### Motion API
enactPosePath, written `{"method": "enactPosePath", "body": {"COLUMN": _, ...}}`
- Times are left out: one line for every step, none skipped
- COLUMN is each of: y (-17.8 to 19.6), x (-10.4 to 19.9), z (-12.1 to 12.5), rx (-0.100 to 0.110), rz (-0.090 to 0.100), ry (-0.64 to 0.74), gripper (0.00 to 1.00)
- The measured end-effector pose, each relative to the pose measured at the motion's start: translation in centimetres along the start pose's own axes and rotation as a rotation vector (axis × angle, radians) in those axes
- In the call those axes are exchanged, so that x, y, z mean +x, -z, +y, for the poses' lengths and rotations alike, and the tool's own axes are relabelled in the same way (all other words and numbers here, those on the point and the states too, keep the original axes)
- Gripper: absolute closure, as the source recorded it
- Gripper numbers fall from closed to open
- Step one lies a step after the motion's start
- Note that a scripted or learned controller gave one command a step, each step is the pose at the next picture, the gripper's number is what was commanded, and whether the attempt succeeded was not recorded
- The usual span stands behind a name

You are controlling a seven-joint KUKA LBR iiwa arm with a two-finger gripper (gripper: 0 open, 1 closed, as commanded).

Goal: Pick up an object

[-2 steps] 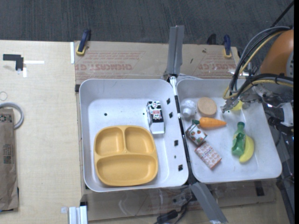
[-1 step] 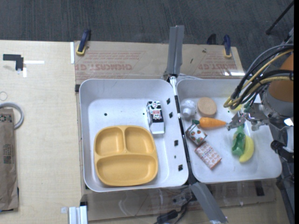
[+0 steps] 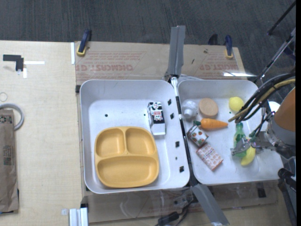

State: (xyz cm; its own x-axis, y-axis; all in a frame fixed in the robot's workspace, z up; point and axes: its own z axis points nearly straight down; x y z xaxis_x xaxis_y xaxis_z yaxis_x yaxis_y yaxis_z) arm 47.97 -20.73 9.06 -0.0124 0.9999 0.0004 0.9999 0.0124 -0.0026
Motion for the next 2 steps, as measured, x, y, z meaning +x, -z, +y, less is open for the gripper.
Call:
{"method": "enactPosePath", "body": {"y": 0.8, "x": 1.2, "z": 4.0, "rx": -0.001, "rz": -0.001, "ry": 0.041, "gripper": 0.00}}
{"method": "enactPosePath", "body": {"y": 0.1, "x": -0.5, "z": 1.2, "rx": 0.001, "rz": 0.014, "ry": -0.149, "gripper": 0.00}}
